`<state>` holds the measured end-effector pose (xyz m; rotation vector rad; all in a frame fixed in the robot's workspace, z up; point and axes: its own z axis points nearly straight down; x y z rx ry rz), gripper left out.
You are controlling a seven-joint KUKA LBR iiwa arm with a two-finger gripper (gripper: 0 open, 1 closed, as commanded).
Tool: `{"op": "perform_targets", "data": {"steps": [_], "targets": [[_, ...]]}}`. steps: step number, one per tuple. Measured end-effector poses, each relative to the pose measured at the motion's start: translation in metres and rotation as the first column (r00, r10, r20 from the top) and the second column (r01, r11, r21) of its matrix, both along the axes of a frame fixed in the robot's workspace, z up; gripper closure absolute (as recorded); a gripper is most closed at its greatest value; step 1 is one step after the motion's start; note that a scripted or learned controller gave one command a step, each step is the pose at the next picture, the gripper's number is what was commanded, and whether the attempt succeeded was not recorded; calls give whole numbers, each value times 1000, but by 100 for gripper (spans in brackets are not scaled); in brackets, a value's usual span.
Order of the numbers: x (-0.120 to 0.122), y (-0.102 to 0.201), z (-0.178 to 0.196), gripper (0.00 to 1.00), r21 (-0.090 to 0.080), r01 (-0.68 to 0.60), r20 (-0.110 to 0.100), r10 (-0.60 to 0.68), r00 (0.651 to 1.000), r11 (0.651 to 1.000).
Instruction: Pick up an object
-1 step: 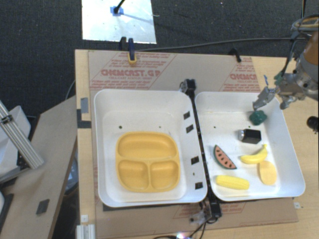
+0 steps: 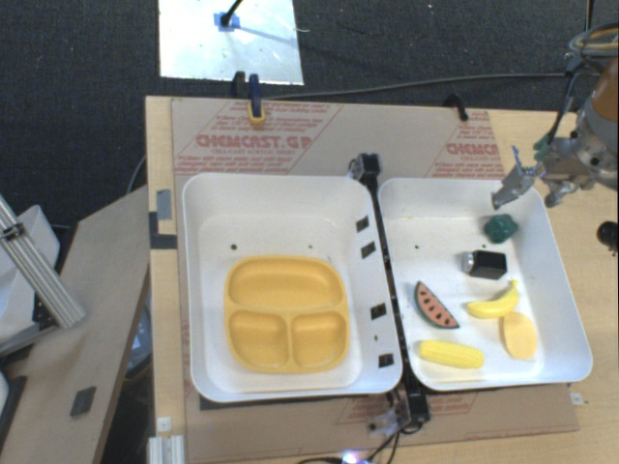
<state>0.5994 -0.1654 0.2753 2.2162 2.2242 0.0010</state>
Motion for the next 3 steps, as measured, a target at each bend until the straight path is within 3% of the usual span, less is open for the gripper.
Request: {"op": "perform_targets", "data": {"steps": [1,3], "targets": [[1,5,-61,0,1,2,-3,-1,1000,1000],[-7,1,-148,0,0,2,0,-2,1000,1000]]}}
